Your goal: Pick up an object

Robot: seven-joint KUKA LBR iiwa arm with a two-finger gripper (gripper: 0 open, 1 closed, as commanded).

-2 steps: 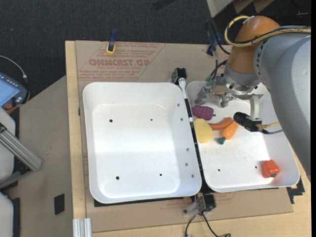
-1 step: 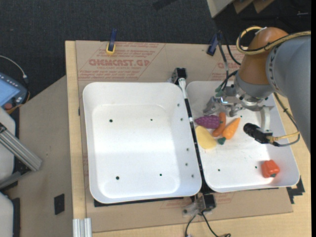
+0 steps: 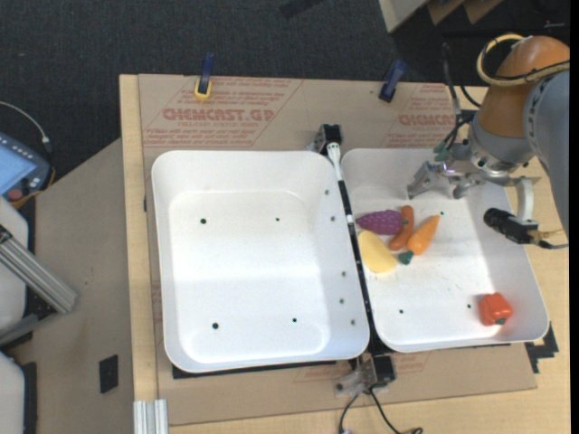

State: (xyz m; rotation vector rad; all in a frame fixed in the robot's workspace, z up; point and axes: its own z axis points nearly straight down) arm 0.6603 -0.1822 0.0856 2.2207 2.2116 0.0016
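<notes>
**Q:** So where's your gripper at, and what's it doing?

**Me:** Honestly, my gripper [image 3: 441,178] is hanging over the far part of the right bin [image 3: 516,269], fingers spread apart with nothing between them. My arm [image 3: 520,89] comes in from the right, orange band up top.

**Q:** And the stuff to grab?

**Me:** All in that right bin. There's a little cluster near its left wall: a purple grape bunch [image 3: 381,221], an orange carrot [image 3: 422,234] just right of it, another small orange piece [image 3: 403,227] squeezed between those two, and a yellow fruit [image 3: 377,252] on the near side, touching the pile. Then a red-orange pepper-ish thing [image 3: 494,308] sits alone at the near right corner, well apart from the rest.

**Q:** Left bin?

**Me:** The left bin [image 3: 244,260] is just white, sitting right beside the other one on the cardboard sheet [image 3: 271,107].
</notes>
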